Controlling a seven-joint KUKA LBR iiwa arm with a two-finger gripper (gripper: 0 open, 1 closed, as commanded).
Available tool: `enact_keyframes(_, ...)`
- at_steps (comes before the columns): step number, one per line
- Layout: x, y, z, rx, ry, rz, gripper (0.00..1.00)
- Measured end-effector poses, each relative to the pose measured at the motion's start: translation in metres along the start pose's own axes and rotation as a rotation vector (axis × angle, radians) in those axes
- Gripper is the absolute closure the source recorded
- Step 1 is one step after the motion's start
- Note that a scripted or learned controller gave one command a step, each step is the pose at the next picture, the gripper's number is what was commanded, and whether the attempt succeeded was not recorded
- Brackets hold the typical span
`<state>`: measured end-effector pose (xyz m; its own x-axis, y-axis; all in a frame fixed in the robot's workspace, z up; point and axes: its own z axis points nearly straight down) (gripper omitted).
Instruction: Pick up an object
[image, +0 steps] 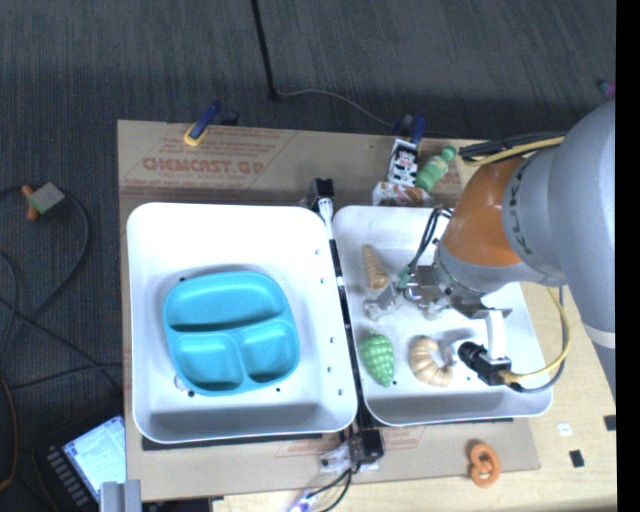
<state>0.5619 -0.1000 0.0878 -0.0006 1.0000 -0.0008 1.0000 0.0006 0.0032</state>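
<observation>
My gripper (388, 298) is low in the right bin (530, 400), in its left half, with the grey arm and its orange band (480, 225) reaching in from the right. A beige ridged cone (374, 264) lies just above the gripper, close to it or touching; which is unclear. A green ridged toy (378, 358) lies below it near the bin's front left. A tan croissant-shaped toy (431, 362) lies to the right of the green one. I see nothing held clear of the bin floor.
The left bin (150, 240) holds a blue divided tray (231, 330). A divider ridge (340, 300) separates the bins. Small toys (415, 172) sit on the board behind the right bin, and an orange ring (484, 462) lies in front of it.
</observation>
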Motion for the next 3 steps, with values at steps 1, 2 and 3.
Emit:
enact_keyframes(1,0.001,-0.021,-0.032,0.005,0.001,0.001,0.0)
enact_keyframes(2,-0.001,-0.075,0.0,-0.006,-0.002,0.002,0.0)
enact_keyframes(3,-0.003,-0.075,-0.01,-0.007,-0.005,0.004,1.0)
